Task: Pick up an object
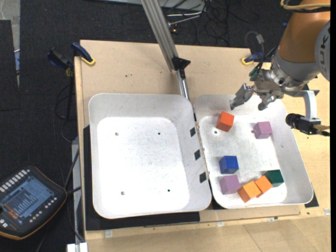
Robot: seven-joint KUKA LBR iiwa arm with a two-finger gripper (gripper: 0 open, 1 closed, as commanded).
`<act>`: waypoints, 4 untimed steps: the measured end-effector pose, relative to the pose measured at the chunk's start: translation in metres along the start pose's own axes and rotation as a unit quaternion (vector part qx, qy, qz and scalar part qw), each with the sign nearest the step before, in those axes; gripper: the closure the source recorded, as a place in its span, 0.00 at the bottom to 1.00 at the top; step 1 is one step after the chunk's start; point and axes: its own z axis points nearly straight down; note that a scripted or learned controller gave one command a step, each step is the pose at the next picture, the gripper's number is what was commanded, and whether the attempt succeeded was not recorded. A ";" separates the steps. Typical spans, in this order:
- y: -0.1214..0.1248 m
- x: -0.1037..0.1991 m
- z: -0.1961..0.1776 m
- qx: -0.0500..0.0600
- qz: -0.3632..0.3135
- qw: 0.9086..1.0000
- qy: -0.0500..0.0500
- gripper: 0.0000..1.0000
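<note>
So from the overhead camera view, the arm (302, 41) comes in from the right with its orange band up top, partly cut off at the frame edge. The end effector (251, 100) hangs above the far edge of the right bin (296, 161), and its two fingers look spread apart with nothing between them. One finger (239, 97) points down-left toward the orange cube (226, 121), which sits just below it but clearly apart from it.

Everything to grab is in the right bin. Besides that orange cube near the far left part, there's a light purple block (262, 129) to its right, a blue cube (228, 164) around the middle, and a cluster at the near end: another purple block (229, 184), an orange block (250, 189) with a second orange block (264, 184) pressed up against it, and a dark green block (274, 178) tucked behind that. Those last three overlap, so it's hard to tell where each one ends.

The left bin (100, 140) is just speckled white. A handheld control pendant (26, 201) lies off the table (131, 67) at lower left, and a metal pole (160, 25) slants in from the top. Blue clamps (79, 51) grip the table's far corners.
</note>
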 end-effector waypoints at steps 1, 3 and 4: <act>-0.009 0.000 0.061 0.001 0.000 1.000 0.000 0.00; -0.003 0.005 0.108 -0.003 0.000 1.000 0.000 1.00; 0.001 0.003 0.044 -0.006 -0.001 1.000 -0.001 1.00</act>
